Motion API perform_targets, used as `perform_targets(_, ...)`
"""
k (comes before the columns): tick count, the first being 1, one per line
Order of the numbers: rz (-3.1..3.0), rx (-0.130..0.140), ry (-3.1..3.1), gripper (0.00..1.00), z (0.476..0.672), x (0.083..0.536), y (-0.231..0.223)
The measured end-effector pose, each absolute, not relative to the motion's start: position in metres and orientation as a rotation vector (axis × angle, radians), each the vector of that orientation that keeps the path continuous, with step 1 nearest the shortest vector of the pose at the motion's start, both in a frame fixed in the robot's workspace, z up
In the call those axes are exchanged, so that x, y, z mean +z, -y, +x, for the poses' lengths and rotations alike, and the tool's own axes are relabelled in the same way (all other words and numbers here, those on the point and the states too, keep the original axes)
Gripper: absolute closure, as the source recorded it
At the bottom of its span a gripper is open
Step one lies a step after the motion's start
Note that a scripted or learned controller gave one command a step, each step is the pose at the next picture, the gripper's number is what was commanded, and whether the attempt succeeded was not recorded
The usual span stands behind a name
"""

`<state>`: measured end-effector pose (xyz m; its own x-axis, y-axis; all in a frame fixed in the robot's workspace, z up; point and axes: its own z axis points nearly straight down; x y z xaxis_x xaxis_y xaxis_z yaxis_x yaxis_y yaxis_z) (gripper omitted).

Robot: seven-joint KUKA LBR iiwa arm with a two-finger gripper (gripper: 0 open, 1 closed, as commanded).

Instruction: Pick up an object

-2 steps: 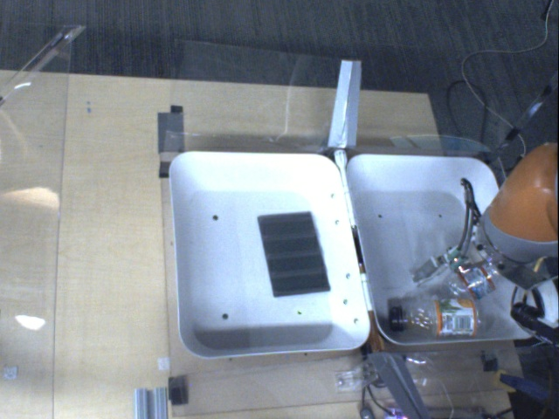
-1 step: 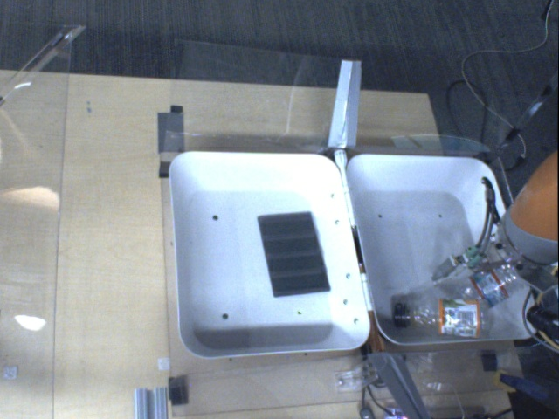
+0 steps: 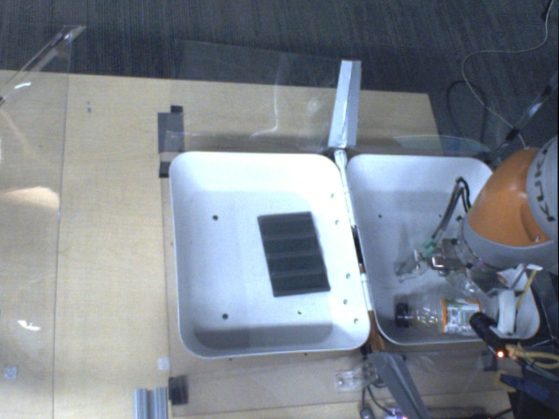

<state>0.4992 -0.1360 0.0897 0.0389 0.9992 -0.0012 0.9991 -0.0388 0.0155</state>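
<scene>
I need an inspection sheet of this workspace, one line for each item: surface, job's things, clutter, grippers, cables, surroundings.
Surface: wooden bench bearing two white bins side by side, left bin and right bin.
Job's things: dark ribbed rectangular pad lying flat in the left bin; clear bottle with black cap lying on its side in the right bin.
Clutter: small clear and green items in the right bin, too blurred to identify.
Grippers: gripper low over the right bin beside the small items; state of the jaws cannot be told.
Cables: black cable on the floor, upper right.
Surroundings: dark carpet; clear panel at left.
</scene>
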Motion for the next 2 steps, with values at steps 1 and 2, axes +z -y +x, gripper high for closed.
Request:
perform_targets(1, 2.294, 0.015, -2.132, 0.00, 0.558, 0.089, 0.109)
perform_targets(2, 2.283, 0.006, -2.152, 0.00, 0.621, 0.091, 0.097)
